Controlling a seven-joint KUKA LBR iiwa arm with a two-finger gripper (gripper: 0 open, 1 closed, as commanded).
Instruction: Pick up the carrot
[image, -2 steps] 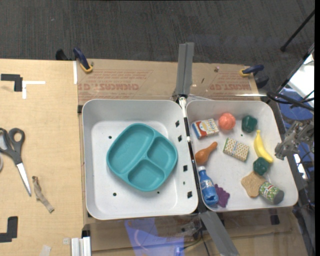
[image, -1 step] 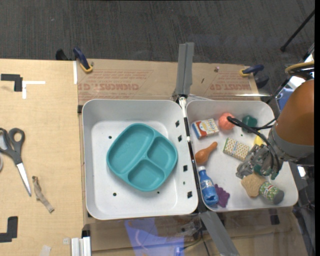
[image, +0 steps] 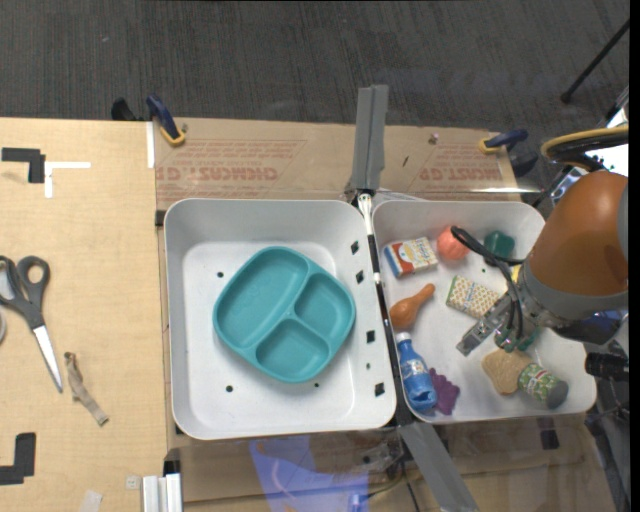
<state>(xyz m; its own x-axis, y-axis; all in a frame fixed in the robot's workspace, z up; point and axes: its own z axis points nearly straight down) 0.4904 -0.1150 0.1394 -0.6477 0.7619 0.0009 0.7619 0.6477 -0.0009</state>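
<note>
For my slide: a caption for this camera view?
Gripper hovers in the right bin beside the carrot.

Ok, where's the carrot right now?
The carrot lies in the right bin, near its left wall, just below the red and white box and above the blue bottle. The gripper is off to its right.

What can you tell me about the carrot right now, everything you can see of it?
The carrot is a small orange toy-like piece, smooth and probably plastic, fat and rounded at its lower left end and tapering to a narrow tip at its upper right. It lies flat on the floor of the right bin, near that bin's left wall, aslant. A red and white box lies just above it and a blue bottle just below; whether either touches it is unclear. The gripper is off to its right, apart from it.
</note>
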